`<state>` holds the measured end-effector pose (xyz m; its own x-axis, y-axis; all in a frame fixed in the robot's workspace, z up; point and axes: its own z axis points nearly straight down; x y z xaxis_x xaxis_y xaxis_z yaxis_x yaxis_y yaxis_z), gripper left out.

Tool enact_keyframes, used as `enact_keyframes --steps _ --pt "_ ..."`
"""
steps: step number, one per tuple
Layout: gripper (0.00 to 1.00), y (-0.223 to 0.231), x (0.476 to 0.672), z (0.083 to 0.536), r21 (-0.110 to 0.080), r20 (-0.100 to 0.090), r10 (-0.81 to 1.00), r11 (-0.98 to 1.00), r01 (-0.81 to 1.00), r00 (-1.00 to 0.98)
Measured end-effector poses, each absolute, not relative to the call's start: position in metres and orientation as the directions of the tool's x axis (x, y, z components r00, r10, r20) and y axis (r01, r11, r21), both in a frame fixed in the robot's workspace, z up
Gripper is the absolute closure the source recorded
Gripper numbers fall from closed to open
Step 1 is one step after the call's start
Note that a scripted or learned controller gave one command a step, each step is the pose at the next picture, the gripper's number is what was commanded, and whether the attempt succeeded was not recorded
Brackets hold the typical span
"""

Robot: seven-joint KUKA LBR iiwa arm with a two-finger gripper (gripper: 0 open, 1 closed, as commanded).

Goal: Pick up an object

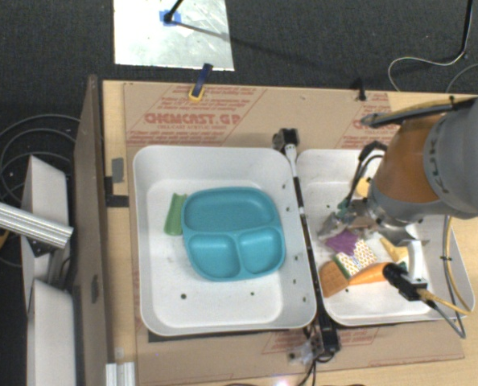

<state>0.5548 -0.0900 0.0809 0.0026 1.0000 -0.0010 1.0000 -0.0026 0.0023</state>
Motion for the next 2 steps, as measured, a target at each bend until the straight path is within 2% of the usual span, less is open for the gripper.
enact_keyframes --steps 1,2 --pt "1.0 -0.088 0.555 0.095 0.003 0.0 1.0 0.001 1.0 -0.001" --pt "1.0 0.001 0.601 0.191 0.014 0.004 1.0 0.015 1.0 -0.015"
